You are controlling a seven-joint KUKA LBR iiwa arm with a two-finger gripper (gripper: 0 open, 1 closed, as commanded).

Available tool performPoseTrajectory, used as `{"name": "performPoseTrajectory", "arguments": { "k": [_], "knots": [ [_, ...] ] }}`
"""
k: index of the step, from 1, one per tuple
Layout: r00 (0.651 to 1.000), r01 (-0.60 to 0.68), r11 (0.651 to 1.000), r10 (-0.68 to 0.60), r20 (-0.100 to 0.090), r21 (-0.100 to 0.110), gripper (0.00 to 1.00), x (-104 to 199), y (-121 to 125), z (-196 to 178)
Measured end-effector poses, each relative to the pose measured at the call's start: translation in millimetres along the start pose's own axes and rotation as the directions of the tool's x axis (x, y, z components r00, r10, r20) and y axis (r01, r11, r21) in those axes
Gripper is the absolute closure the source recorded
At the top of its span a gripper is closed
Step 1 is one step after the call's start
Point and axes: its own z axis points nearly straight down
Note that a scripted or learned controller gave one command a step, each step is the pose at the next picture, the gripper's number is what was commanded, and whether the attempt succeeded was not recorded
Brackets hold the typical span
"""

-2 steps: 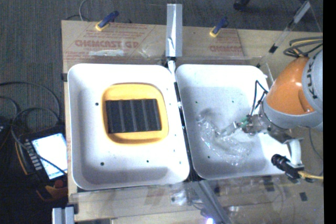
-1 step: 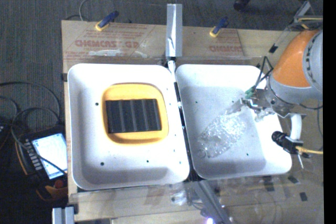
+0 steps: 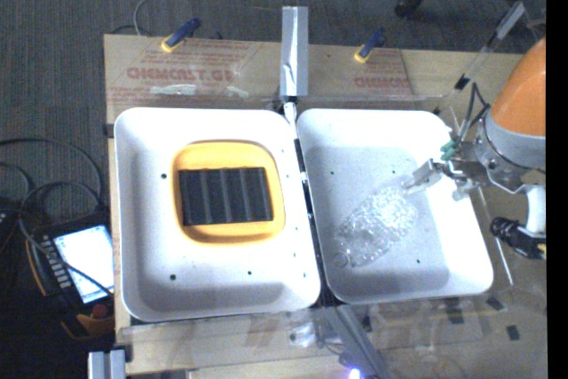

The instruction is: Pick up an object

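Note:
A crumpled clear plastic bottle (image 3: 377, 222) lies on its side in the right bin (image 3: 355, 138), its narrow end pointing up and right. A yellow-framed block with a black ridged top (image 3: 227, 193) lies flat in the middle of the left bin (image 3: 142, 262). My gripper (image 3: 441, 168) hangs over the right bin's right side, just beyond the bottle's narrow end, at the tip of the grey arm with its orange band (image 3: 532, 93). Whether it touches the bottle is unclear.
The two bins meet at a central divider (image 3: 302, 191). A metal post (image 3: 293, 49) stands behind them, with two clamps (image 3: 180, 35) on the cardboard backing. Cables and a small lit device (image 3: 75, 257) lie on the floor to the left.

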Motion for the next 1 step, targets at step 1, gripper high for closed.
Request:
{"name": "performPoseTrajectory", "arguments": {
  "k": [1],
  "knots": [
    [0.995, 0.101, 0.995, -0.101, -0.001, -0.006, 0.00, 60.7, -30.8, 109.6]
  ]
}}
